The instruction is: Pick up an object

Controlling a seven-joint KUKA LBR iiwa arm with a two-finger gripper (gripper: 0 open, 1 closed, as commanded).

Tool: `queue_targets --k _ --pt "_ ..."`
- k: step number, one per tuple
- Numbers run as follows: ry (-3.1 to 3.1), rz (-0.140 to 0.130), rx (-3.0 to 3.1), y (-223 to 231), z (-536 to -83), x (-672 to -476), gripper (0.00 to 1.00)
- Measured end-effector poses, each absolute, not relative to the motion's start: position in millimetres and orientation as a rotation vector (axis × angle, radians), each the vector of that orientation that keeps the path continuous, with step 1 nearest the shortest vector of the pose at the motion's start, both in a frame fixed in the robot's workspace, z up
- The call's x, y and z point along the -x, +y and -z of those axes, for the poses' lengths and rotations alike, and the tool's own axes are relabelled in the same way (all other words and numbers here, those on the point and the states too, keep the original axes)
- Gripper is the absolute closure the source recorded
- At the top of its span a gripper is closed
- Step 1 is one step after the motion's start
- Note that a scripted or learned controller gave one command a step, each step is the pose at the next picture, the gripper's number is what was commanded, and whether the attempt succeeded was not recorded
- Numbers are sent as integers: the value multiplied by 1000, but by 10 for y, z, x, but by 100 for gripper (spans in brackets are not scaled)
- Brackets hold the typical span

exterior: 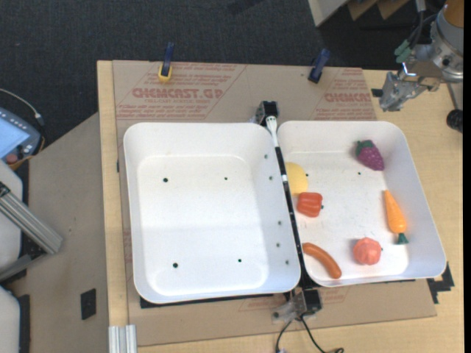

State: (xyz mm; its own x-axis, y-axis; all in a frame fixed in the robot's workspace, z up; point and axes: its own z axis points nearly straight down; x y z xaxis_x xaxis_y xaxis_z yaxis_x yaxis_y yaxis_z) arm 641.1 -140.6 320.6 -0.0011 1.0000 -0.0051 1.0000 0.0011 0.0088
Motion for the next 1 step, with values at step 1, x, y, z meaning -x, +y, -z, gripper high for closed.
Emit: queue_targets --k 1 --pt "2214 -5 -2210 -1406 -3311 -6418 100"
